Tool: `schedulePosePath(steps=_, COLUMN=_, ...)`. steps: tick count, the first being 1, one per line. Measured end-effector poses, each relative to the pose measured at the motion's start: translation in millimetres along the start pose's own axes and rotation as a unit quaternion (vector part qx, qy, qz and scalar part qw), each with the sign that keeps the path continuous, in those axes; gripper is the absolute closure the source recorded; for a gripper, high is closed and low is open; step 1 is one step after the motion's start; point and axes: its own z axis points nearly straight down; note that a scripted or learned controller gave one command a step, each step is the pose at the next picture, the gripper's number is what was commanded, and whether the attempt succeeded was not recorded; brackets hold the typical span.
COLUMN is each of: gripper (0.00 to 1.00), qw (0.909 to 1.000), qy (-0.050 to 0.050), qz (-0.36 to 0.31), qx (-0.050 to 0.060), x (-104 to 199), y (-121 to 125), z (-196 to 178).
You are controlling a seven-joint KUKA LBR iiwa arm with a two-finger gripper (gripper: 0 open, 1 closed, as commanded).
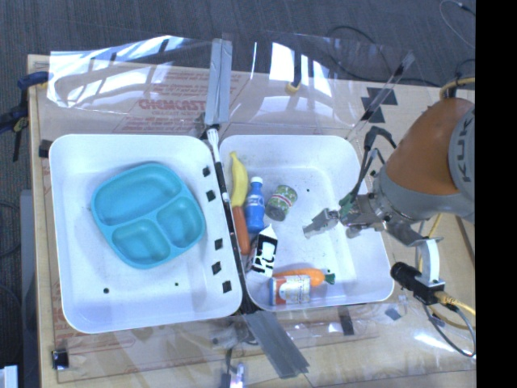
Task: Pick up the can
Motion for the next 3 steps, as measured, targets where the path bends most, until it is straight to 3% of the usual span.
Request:
schedulePosePath(steps=1, gripper=0.00, qw=0.9998, qy=0.000, qz=-0.018, qx=-0.001, x=57.3, y=87.4, z=103.5)
schedulePosePath(steps=2, gripper=1.00, qw=0.9998, qy=0.000, qz=-0.020, qx=-0.003, x=57.3, y=89.4, z=90.6)
schedulePosePath(steps=3, gripper=1.00, qw=0.9997, qy=0.000, qz=-0.025, qx=-0.001, x=83.4, y=104.4, z=4.8)
